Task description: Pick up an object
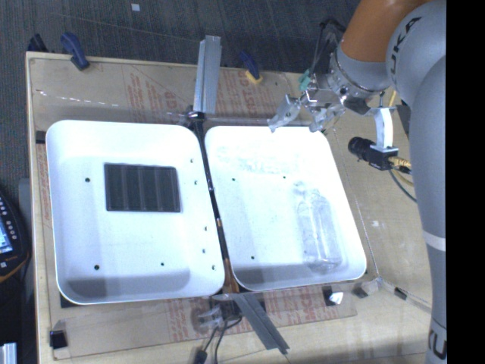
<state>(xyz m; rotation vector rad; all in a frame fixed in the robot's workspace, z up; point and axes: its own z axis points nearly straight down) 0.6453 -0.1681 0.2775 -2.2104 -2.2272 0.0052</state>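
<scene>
- Gripper [301, 118] hangs over far rim of right bin [261, 275], fingers spread apart, nothing btwn them.
- Target: clear plastic bottle [317, 230], lying flat in that bin, well below gripper in view & a bit to its right, near bin's right wall.
- Judged light, prob. empty; thin walls would flex under squeeze; smooth & round, so slippery, may roll.
- Best hold: across the body mid-length, jaws straddling the narrow width, not neck.
- Left bin [68, 268] has dark ribbed block [142, 187], well away to gripper's left.
</scene>
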